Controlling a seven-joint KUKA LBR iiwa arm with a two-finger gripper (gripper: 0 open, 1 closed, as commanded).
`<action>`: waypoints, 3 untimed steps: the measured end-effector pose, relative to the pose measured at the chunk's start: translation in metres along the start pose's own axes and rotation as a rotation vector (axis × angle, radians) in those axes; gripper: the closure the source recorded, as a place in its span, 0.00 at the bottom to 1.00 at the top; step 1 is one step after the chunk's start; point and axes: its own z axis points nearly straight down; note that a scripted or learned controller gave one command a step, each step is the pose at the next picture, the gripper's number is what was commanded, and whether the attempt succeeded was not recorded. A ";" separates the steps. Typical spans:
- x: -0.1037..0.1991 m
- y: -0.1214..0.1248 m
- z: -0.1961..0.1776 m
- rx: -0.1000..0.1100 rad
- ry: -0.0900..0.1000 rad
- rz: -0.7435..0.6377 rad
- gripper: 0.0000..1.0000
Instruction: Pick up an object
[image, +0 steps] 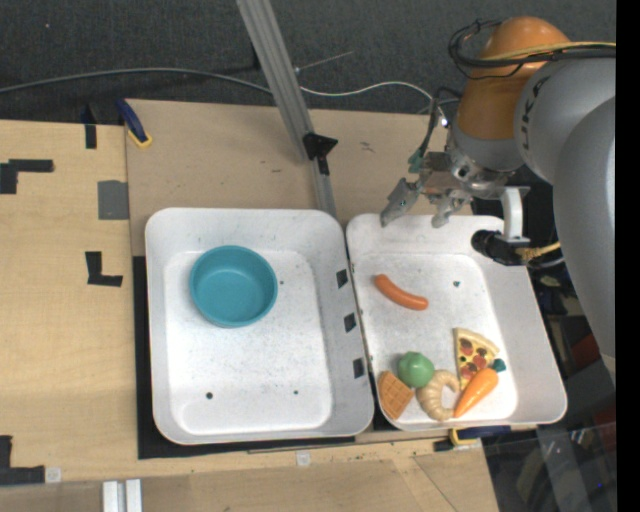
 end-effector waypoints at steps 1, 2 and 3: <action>0.001 0.009 0.056 0.001 0.000 -0.001 0.00; -0.003 0.008 0.104 0.007 -0.005 0.001 0.00; -0.002 0.007 0.094 0.008 -0.005 -0.001 1.00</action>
